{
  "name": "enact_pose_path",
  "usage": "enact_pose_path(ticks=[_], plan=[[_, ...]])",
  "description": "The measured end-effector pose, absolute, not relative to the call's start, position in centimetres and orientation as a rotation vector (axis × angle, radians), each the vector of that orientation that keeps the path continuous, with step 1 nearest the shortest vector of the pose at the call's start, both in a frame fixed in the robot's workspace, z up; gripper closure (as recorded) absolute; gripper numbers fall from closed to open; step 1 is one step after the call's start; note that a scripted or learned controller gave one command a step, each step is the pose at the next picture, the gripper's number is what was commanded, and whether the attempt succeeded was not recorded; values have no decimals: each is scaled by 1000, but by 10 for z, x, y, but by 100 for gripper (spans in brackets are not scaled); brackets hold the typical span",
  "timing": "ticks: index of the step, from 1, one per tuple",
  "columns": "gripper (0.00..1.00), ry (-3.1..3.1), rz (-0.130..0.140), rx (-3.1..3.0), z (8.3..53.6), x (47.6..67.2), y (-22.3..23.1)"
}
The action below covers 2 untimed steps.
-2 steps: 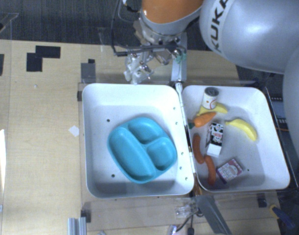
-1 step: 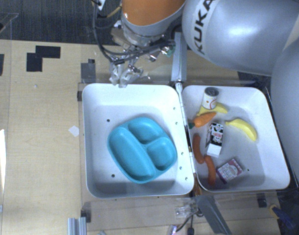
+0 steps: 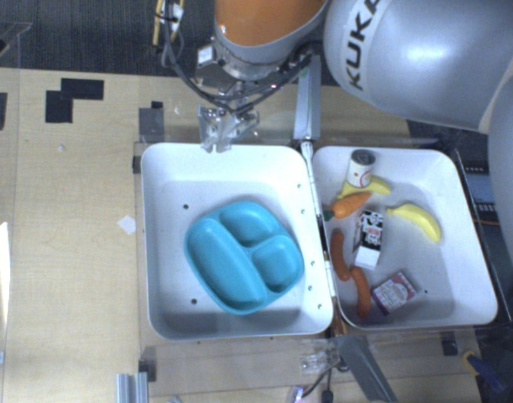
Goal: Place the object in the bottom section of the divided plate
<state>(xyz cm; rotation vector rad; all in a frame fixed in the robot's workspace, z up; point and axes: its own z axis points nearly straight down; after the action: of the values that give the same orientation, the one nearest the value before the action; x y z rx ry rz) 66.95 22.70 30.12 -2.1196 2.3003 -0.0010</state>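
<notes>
Camera view: divided plate (image 3: 243, 257) sits bare in the left bin (image 3: 164, 309), so nothing's placed yet. Candidate objects, banana (image 3: 417, 220), carrot (image 3: 353, 205) and a small box (image 3: 394, 291), are all in the right bin (image 3: 470, 309), around 3 o'clock. Tool (image 3: 225, 130) hovers at 12 o'clock, carrying nothing; spread or pressed, can't tell. Next up is probably a pick.

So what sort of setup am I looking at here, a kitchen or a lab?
Most likely a robot lab test bench, not a kitchen: a KUKA arm hangs over two white bins, with a blue divided plate in one and toy-like food such as a banana in the other.
</notes>
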Motion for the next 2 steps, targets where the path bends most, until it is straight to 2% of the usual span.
enact_pose_path(ticks=[1, 2], plan=[[100, 1873, -2, -2508, 293, 669, 227], [100, 2484, -1, -1900, 435, 669, 236]])
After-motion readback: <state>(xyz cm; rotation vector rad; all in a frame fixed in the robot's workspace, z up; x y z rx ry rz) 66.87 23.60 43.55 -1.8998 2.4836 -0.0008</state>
